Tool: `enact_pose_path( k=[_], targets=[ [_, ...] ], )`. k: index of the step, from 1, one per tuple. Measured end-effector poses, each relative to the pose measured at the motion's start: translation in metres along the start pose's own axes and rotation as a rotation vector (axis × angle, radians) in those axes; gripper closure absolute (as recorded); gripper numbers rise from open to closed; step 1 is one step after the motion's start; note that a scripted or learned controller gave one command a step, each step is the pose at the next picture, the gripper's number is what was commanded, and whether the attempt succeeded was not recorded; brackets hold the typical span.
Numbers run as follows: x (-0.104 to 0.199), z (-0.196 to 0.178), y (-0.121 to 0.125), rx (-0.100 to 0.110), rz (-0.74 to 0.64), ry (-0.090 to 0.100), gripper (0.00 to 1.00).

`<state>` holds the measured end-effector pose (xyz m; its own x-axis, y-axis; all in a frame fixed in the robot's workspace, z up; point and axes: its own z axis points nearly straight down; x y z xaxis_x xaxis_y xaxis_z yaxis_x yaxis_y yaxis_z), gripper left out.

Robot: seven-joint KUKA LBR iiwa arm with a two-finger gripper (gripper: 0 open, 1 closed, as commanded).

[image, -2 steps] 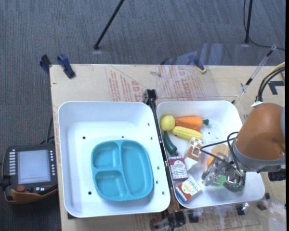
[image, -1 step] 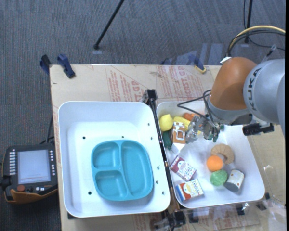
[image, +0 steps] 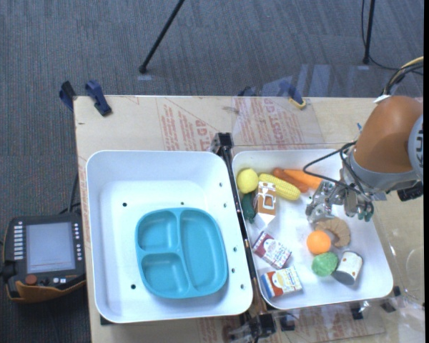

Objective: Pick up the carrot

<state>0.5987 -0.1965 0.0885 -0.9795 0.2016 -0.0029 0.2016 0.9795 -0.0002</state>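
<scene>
The orange carrot lies in the right bin near its far wall, pointing right, just behind a yellow corn cob. My gripper hangs over the bin a little right of and nearer than the carrot's tip, above a brown cookie. Its fingers stand open with nothing between them. The arm's orange band rises behind it.
The right bin also holds a lemon, an orange ball, a green ball, a tin can and three small cartons. The left bin holds a blue divided plate.
</scene>
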Motion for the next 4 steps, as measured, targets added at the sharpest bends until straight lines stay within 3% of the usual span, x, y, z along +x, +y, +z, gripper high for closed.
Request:
enact_pose_path(
  k=[1, 2, 3, 4],
  targets=[
    [0.042, 0.000, -0.020, -0.002, -0.260, 0.001, 1.00],
    [0.042, 0.000, -0.020, -0.002, -0.260, 0.001, 0.00],
    [-0.043, -0.008, 0.010, -0.001, -0.032, 0.014, 0.00],
    [-0.037, -0.001, 0.013, -0.013, 0.190, 0.019, 0.00]
  ],
)
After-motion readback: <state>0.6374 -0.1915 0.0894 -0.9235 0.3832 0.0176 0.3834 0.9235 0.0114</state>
